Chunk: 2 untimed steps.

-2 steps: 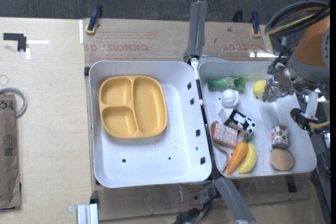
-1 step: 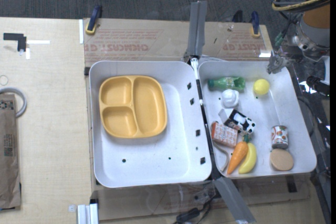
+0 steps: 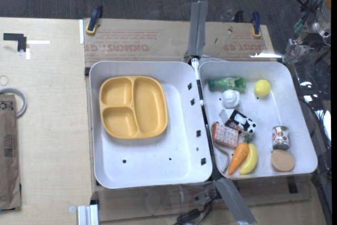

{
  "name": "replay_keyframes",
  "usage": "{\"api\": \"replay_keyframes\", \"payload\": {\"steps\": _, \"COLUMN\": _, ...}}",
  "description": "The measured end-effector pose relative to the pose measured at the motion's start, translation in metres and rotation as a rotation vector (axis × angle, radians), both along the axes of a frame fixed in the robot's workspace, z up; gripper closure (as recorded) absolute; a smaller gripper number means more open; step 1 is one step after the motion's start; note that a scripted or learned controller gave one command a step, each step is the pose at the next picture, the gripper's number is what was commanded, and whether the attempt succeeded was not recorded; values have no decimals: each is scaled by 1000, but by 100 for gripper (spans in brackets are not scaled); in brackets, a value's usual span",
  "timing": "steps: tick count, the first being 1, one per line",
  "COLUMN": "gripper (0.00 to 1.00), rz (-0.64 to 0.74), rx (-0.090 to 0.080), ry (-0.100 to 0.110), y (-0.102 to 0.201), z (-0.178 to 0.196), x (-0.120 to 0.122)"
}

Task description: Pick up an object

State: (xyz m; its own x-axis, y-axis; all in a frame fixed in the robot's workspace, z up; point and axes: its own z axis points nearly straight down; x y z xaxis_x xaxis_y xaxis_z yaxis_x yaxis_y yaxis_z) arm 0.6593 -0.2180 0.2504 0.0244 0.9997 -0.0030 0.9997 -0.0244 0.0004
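Objects are lying in the right bin point(image 3: 295, 93): a green bottle point(image 3: 227, 83), lemon point(image 3: 262, 87), carrot point(image 3: 238, 157), banana point(image 3: 249, 159) and can point(image 3: 280, 137). I cannot tell where the end effector is sitting or its state. A yellow plate point(image 3: 133, 107) is resting in the left bin point(image 3: 147, 166).

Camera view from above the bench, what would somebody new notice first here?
Probably the yellow divided plate, alone in the left bin. Next, the clutter in the right bin: a green bottle and yellow ball at the far end, a carrot beside a banana at the near end, and a small can at the right.
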Motion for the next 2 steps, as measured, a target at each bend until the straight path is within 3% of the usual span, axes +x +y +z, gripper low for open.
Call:
{"api": "replay_keyframes", "payload": {"steps": 1, "gripper": 0, "rz": 1, "rx": 0, "ry": 1, "y": 0, "z": 0, "x": 0}}
{"api": "replay_keyframes", "payload": {"steps": 2, "gripper": 0, "rz": 40, "rx": 2, "ry": 0, "y": 43, "z": -158, "x": -51}}
